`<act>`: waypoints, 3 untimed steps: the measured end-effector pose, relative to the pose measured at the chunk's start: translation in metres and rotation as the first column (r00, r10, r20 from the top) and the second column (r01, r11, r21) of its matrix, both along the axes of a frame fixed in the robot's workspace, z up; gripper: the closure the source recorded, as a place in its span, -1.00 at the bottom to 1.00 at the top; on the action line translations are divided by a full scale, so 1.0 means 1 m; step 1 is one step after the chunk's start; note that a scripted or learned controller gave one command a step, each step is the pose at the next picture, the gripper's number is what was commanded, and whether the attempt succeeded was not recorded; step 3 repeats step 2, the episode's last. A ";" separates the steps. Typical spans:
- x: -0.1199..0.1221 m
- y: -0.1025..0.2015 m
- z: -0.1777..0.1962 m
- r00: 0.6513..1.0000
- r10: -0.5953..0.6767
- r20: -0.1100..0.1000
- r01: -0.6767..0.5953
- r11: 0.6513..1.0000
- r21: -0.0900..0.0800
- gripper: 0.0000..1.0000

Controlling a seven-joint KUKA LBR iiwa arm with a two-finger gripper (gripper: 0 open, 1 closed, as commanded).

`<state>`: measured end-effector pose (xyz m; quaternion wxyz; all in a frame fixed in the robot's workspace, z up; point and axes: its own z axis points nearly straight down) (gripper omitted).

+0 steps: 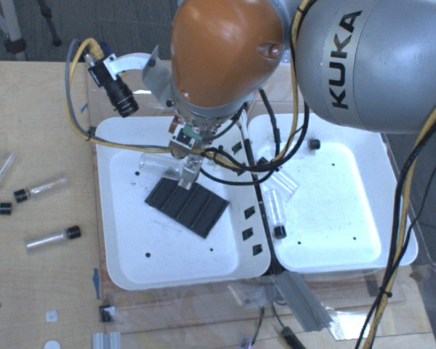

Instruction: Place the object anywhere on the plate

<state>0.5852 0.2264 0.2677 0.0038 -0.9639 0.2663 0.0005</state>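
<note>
Camera view, single fixed vantage above the bench. The arm (334, 57) reaches in from the right, its orange band bulking over the seam between the two bins. The gripper (188, 171) hangs over the left bin (123, 267), its tip directly above the upper edge of the black ribbed plate (187, 206), which lies flat and skewed on the bin floor.

A clear tube (156, 163) lies just left of the gripper tip, near the plate's upper corner and apparently off it. Whether the fingers clasp it, or stand apart, cannot be told; the tip is small and the tube transparent. This tube is the likeliest candidate for the object to be placed (a judgement only, from its nearness to the gripper).

The right bin (349, 257) holds further clear tubes (277, 195) bunched against its left wall, one with a black cap (279, 231) at its lower end, and a small dark item (314, 145) near the upper rim. Black cables loop from the wrist across both bins.

On the bench to the left, well apart from the bins, several capped vials (52, 237) lie loose.

Assessment: the gripper's station over the plate's edge suits a release or a pickup beside it. Placement is not confirmed, as nothing is seen resting on the plate's ribs.
</note>
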 end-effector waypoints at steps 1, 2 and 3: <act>0.059 -0.001 0.042 0.944 0.329 0.003 -0.329 0.944 0.000 1.00; 0.081 -0.001 0.008 0.945 0.328 -0.002 -0.328 0.945 -0.001 1.00; 0.081 -0.001 0.008 0.945 0.328 -0.002 -0.328 0.945 -0.001 1.00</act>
